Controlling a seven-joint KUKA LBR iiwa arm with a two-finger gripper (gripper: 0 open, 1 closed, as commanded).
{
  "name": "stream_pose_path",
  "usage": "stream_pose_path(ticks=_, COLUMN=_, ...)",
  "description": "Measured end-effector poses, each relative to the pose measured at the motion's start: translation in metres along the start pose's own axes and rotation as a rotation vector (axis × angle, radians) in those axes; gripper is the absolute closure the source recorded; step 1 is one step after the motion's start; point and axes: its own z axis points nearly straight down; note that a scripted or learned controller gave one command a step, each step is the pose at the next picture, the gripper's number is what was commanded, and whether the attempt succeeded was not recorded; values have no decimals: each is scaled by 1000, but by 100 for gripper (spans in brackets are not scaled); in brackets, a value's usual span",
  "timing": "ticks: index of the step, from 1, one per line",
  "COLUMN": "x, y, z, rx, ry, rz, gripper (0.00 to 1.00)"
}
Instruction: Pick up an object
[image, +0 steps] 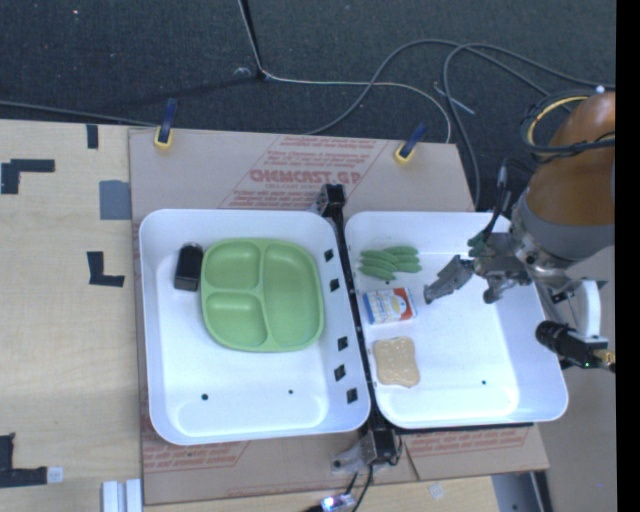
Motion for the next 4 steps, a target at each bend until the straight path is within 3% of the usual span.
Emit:
stream_pose_path(ticks=1, x=0, y=2, z=-4, rx=-9, ry=-1, rz=-3, gripper=0)
stream_pose_path(ticks=3, x=11, y=-2, z=87, rx=-5, ry=-1, rz=-2, gripper=0)
stream_pose_path(ticks=4, x=9, y=2, z=150, rx=-3, ry=-1, rz=-2, gripper=0)
